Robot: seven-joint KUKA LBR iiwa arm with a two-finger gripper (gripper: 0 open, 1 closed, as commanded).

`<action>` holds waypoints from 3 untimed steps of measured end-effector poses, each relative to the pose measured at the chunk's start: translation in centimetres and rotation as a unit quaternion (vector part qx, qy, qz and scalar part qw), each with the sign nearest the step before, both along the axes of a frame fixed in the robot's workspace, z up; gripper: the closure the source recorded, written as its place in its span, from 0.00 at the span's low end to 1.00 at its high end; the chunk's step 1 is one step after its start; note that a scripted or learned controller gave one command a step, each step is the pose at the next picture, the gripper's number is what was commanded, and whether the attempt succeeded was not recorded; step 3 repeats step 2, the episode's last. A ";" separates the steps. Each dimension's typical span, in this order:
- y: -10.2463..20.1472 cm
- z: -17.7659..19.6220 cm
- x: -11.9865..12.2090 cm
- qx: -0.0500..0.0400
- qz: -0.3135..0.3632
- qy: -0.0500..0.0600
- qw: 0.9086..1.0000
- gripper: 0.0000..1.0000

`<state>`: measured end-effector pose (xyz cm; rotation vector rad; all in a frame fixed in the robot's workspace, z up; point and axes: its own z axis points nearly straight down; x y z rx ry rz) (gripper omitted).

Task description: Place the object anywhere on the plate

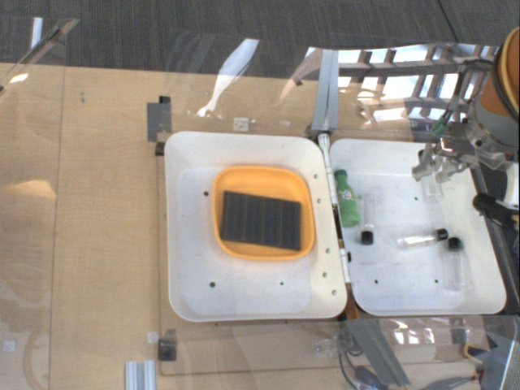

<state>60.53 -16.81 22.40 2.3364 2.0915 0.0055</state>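
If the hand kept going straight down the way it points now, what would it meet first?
Probably the bare floor of the right bin near its far right corner, beneath the hand. The clear vial lies nearer the camera; depth is uncertain.

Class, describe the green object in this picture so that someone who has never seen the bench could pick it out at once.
Start at the two white bins side by side and take the right bin. Against its left wall, near the top, lies a small green bottle, lengthwise along the wall. The clear vials and small black caps near it are colourless or black; it is the bin's one green thing.
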 end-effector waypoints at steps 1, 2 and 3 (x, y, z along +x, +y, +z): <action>5.3 0.6 -0.2 0.000 0.046 0.000 0.999 1.00; 5.3 0.6 -0.2 0.000 0.046 0.000 0.999 0.00; 5.3 0.6 -0.2 0.000 0.046 0.000 0.999 0.00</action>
